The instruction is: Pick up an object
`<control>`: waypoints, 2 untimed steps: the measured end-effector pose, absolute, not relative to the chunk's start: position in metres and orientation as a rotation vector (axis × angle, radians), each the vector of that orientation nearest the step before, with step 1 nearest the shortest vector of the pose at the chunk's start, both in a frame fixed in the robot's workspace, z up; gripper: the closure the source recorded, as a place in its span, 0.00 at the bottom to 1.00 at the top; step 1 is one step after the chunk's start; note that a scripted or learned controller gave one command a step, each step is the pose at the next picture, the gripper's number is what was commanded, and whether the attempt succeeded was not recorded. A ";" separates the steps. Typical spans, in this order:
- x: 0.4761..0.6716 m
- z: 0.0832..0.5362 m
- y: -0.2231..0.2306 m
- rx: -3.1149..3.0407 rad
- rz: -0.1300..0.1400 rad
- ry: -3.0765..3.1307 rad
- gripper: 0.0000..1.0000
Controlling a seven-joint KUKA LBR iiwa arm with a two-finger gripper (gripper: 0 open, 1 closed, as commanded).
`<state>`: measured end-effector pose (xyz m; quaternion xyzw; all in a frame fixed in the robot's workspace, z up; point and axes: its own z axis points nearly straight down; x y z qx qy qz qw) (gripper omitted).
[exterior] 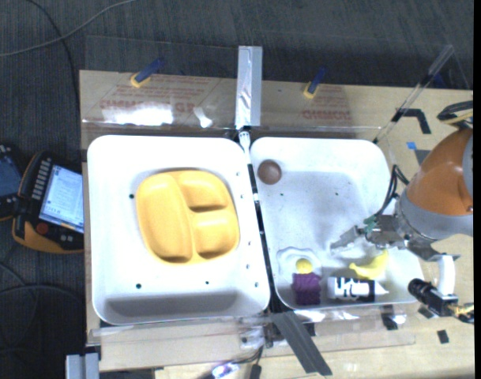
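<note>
The right bin (pixel 327 164) holds several small objects. A brown ball (pixel 269 171) lies in its far left corner. Along the near wall are a white-and-yellow fried-egg toy (pixel 291 256), a purple block (pixel 306 290) with a yellow piece (pixel 305 265) on top, and a black-and-white object (pixel 353 288). A small yellow object (pixel 371 264) lies just right of these. My gripper (pixel 352 240) hangs low over the bin's right half, just above and left of that yellow object, with nothing seen between its fingers.
The left bin (pixel 114 212) holds a yellow divided plate (pixel 188 215). A tablet and a handheld controller (pixel 46 204) lie on the floor to the left. The arm's orange band (pixel 449 176) rises over the right bin's right wall.
</note>
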<state>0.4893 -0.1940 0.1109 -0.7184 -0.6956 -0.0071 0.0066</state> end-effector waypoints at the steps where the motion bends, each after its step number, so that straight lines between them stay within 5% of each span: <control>1: 0.489 0.092 -0.128 -2.292 -0.012 -2.177 0.00; 2: 0.491 0.092 -0.152 -2.581 -0.025 -1.801 0.00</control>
